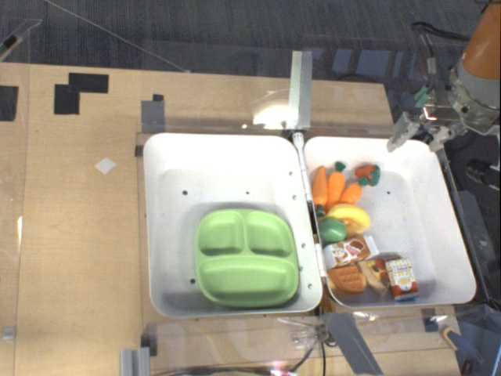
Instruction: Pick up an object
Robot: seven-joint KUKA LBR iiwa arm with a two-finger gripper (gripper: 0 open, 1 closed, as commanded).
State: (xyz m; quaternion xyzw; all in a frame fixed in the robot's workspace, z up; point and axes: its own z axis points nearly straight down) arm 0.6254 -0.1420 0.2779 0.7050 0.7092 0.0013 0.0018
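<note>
Nearest, in the right bin's (450, 233) near part, a small juice carton (401, 278) lies beside a brown snack packet (349, 252) and a waffle-like toy (347, 280). Farther along that bin's left wall sit a green pepper (332, 229), a yellow banana (349, 215), two orange carrots (328, 186) and a red-green toy (366, 173). The left bin (168, 210) carries a green divided plate (246, 257) toward its near edge. The gripper (419, 134) hovers over the right bin's far right corner, fingers spread and bare, well apart from the toys.
</note>
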